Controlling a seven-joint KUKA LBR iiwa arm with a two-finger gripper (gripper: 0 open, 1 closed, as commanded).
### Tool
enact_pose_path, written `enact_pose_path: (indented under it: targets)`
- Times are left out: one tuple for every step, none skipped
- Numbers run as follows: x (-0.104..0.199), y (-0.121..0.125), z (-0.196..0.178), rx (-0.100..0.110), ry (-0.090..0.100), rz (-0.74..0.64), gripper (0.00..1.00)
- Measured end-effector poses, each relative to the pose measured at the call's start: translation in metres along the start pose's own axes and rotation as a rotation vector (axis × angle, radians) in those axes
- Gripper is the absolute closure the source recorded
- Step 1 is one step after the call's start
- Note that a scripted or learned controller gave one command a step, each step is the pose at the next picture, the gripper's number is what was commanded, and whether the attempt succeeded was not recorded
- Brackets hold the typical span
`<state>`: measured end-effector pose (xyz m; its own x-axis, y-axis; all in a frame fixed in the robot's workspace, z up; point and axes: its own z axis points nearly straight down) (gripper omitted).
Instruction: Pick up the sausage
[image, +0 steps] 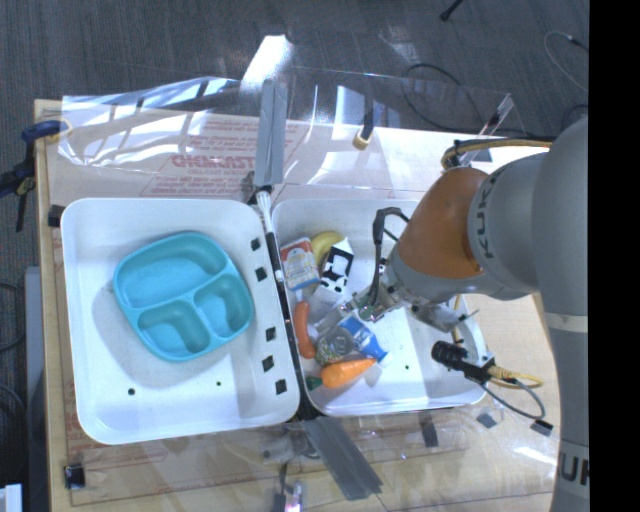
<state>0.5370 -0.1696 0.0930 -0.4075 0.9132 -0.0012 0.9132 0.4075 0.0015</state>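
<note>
The slim reddish-orange sausage (303, 329) is seen lying against the left wall of the right white bin (440, 392), beside a carrot (345, 372). The gripper (362, 306) is lowered over neighbouring clutter; jaw state cannot be told.

Turquoise plate (180, 300), orange carrot (345, 372), yellow banana (326, 243), white bins (90, 400).

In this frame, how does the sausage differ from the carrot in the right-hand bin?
The reddish-orange sausage is slim and even in width; the brighter orange carrot is thicker and tapers to one end. The sausage lies lengthwise along the bin's left wall, running top to bottom in the camera view; the carrot lies crosswise near the bin's front edge. Both rest in the right white bin, untouched, left of the gripper.
</note>
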Motion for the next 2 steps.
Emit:
enact_pose_path:
  targets:
    - [0.008,-0.022,0.001,0.004,0.003,0.333,0.00]
    - [0.008,-0.021,-0.009,0.004,0.003,0.328,1.00]
